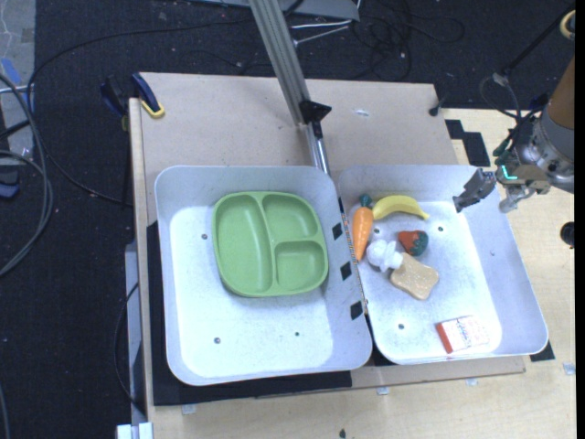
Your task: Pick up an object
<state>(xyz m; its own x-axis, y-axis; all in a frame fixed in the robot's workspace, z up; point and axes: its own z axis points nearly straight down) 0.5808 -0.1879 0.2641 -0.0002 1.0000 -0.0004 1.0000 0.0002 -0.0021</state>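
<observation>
- Nearest to the camera, a small red and white box (462, 334) is lying flat in the front corner of the right bin (512, 273), well apart from the other things
- Behind it, a slice of toy bread (415, 279) is resting beside a white piece (384, 256) and a small red toy (413, 241); a carrot (362, 232) and a banana (399, 208) are lying near the bin's back left side
- On the table (228, 117), the left bin (183, 337) is carrying a green divided plate (271, 243)
- At the right bin's far right edge, the hand (489, 190) is hanging with its two fingers spread apart and nothing between them
- I am judging the banana to be light, stiff and a little slippery plastic; taking hold across its middle, where it is thickest, is looking safest
- The box is looking thin and flat, so it is probably harder to grasp
</observation>
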